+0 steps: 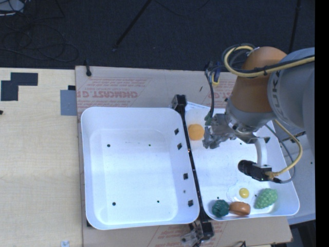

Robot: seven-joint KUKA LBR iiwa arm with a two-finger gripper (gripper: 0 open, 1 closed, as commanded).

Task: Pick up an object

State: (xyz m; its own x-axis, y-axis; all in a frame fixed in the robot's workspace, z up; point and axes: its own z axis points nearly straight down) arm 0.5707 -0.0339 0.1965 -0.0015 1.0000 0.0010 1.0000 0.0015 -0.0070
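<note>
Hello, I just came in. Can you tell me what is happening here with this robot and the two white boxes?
A grey robot arm reaches in from the right, and its gripper is low over the right bin, next to an orange ball near the divider. Nothing shows as picked up yet. Along that bin's near edge lie a dark green toy, an orange-brown piece, a small yellow piece and a light green bumpy toy.

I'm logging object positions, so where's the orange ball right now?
The orange ball lies in the right bin, near its far left corner beside the divider, just left of the gripper.
</note>
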